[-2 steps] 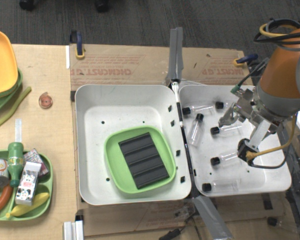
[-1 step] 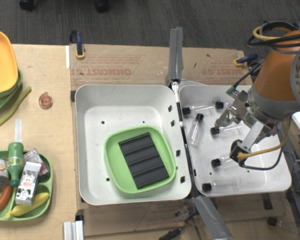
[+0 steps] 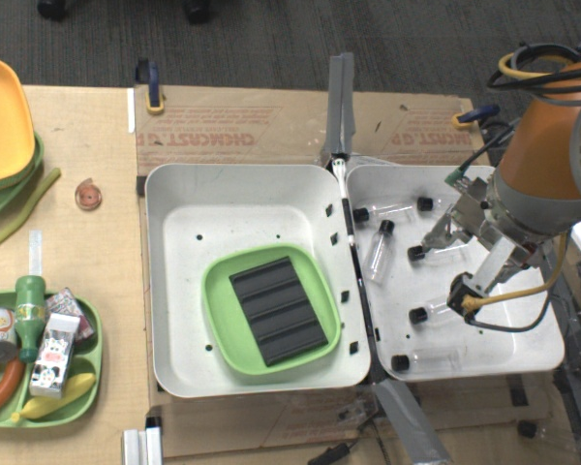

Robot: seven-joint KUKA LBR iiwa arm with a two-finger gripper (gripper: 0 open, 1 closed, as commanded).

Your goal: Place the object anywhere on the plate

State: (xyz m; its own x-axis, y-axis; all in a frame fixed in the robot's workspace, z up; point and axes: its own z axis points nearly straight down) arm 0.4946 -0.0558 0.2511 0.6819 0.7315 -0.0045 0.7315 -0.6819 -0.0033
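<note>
Hand over right bin, grip state untellable | capped tubes scattered around | ridged black block on green plate

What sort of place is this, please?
Probably a robotics lab: a grey-and-orange robot arm reaches over a white bin of capped tubes, toy food lies on a green tray on the bench, and chair castors stand on carpet.

A robotics lab: white bins on a cardboard-covered bench, grey carpet beyond.
</note>
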